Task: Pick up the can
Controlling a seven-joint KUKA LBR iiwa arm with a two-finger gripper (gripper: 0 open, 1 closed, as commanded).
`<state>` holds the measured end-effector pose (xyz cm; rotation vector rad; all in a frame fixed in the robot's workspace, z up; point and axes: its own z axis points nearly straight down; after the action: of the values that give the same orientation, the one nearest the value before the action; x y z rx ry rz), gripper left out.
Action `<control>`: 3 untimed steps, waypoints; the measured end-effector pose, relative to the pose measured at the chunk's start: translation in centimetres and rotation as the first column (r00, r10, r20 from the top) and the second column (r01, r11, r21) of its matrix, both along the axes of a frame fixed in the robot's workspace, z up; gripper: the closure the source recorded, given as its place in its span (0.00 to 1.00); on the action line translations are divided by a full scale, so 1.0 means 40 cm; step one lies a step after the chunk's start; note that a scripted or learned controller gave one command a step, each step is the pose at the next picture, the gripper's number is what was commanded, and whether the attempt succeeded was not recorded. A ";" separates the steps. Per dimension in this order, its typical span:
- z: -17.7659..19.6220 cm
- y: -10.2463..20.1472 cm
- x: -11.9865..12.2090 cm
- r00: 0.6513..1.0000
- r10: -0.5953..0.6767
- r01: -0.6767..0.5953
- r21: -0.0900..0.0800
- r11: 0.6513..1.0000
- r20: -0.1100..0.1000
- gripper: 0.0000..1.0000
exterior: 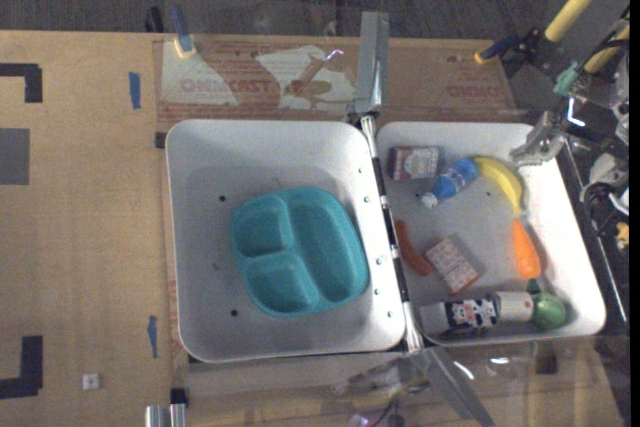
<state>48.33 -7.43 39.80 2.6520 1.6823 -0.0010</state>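
Observation:
The can [415, 162] is small and dark maroon with a pale label. It lies on its side in the far left corner of the right bin [590, 290]. My gripper [537, 143] hangs over the far right rim of that bin, well to the right of the can. A blue bottle and a banana lie between the gripper and the can. Nothing shows in the gripper.
Near the can lie the blue bottle [452, 180] and the banana [503, 180]. Further forward are a sausage [411, 248], a small box [452, 264], a carrot [526, 250], a cow-print bottle [480, 311] and a green fruit [548, 312]. The left bin [200, 165] holds a teal divided plate [297, 251].

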 end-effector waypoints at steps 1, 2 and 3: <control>-0.303 0.111 -0.010 1.000 0.022 -0.022 0.001 1.000 -0.001 0.00; -0.536 0.223 -0.012 0.988 0.152 -0.152 0.002 0.988 -0.003 0.00; -0.536 0.174 -0.011 0.999 -0.054 0.054 0.001 0.999 -0.001 0.00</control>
<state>47.90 -0.46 18.38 2.6976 1.6113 -0.0016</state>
